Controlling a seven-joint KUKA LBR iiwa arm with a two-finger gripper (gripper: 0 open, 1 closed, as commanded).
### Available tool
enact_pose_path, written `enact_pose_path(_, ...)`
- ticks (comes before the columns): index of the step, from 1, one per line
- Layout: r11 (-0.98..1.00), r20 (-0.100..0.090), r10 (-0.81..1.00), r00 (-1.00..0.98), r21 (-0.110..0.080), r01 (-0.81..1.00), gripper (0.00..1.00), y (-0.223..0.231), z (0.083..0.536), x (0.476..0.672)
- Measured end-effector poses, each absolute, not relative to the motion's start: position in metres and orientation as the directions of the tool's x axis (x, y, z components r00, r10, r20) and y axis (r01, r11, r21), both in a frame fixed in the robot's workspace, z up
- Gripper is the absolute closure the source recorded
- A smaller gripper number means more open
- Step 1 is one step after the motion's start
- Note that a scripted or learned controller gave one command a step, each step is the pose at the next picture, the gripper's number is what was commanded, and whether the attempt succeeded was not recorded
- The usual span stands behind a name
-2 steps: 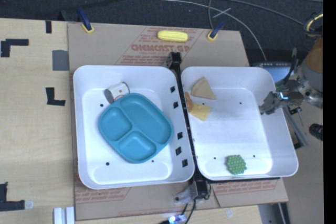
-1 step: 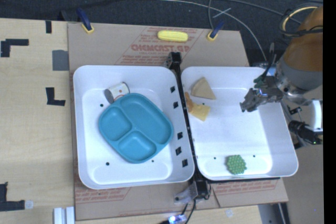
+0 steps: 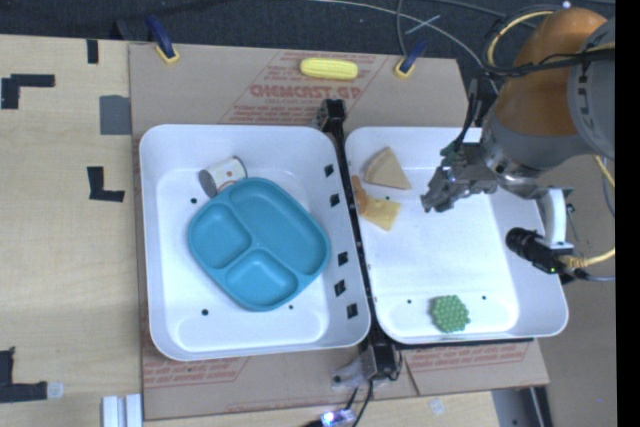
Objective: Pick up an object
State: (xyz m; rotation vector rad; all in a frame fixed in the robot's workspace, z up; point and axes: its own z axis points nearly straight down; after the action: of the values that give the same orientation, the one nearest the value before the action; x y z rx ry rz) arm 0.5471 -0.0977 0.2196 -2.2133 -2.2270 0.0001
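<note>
My gripper point(image 3: 437, 199) hangs over the upper middle of the right bin point(image 3: 500, 315), its dark fingers pointing down and left with nothing seen between them. Two tan wedge-shaped pieces lie to its left: one point(image 3: 385, 169) near the bin's top, the other point(image 3: 374, 208) against the divider. A green bumpy ball point(image 3: 449, 312) rests near the right bin's front edge. In the left bin point(image 3: 160, 245) a blue divided plate point(image 3: 258, 241) lies in the middle, with a small white and grey cup point(image 3: 222, 176) on its side just above it.
A yellow banana-shaped object point(image 3: 328, 68) lies on the cardboard behind the bins. Two clamps point(image 3: 163, 42) hold the cardboard's back edge. Cables loop above the arm at the upper right. A black fitting point(image 3: 531, 246) juts out at the right bin's right rim.
</note>
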Motion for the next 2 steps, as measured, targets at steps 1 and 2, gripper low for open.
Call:
enact_pose_path(1,0.008,0.002,1.000,-0.008,-0.001,1.000,1.00,-0.038,0.217,0.568)
enact_pose_path(2,0.006,0.001,1.000,-0.006,-0.002,1.000,1.00,0.010,0.209,0.581)
